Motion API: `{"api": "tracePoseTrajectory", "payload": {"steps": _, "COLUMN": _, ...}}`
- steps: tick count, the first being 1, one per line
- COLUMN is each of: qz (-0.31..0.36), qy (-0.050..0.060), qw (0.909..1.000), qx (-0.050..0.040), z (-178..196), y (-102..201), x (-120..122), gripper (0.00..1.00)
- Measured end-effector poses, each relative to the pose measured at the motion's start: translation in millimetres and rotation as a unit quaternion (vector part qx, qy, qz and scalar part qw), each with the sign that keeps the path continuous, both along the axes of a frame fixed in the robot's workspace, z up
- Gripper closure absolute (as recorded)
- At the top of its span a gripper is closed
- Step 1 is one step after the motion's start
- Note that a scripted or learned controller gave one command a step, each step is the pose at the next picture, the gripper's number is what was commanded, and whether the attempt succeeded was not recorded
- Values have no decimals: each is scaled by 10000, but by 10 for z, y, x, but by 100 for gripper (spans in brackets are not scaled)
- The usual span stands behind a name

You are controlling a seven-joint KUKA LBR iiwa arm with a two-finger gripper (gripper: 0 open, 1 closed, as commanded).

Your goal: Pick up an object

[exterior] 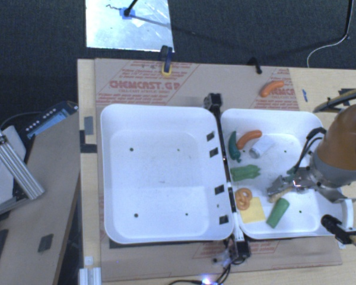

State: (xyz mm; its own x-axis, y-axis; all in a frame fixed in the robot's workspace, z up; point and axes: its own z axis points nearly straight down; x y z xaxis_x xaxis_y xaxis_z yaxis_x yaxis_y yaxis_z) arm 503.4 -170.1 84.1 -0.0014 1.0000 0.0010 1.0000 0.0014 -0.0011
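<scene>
So the arm's down in the right bin (308, 120), with the gripper (280, 188) low over the floor right above the green cylinder (277, 212). Looks like the approach step to me; nothing's between the jaws, and I can't tell how wide they're set. Next move probably needs a short drop onto that cylinder and a clean close. It's crowded though: a yellow slab (255, 209) and an orange ring (244, 198) sit just beside it, with a green leafy piece (245, 172) and an orange sausage (249, 138) farther up. The left bin (160, 177) isn't involved.
</scene>
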Motion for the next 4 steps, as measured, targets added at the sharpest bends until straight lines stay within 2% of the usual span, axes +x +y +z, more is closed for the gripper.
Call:
{"api": "tracePoseTrajectory", "payload": {"steps": 1, "qz": 3, "qy": -21, "qw": 10000, "qx": -8, "z": 111, "y": -4, "x": 15, "gripper": 100}}
{"api": "tracePoseTrajectory", "payload": {"steps": 2, "qz": -12, "qy": -44, "qw": 10000, "qx": -25, "z": 1257, "y": -235, "x": -165, "gripper": 100}}
{"api": "tracePoseTrajectory", "payload": {"steps": 3, "qz": 38, "qy": 1, "qw": 10000, "qx": 7, "z": 671, "y": 358, "x": 57, "gripper": 100}}
{"api": "tracePoseTrajectory", "payload": {"steps": 4, "qz": 26, "qy": -11, "qw": 10000, "qx": -2, "z": 582, "y": 868, "x": 79, "gripper": 100}}
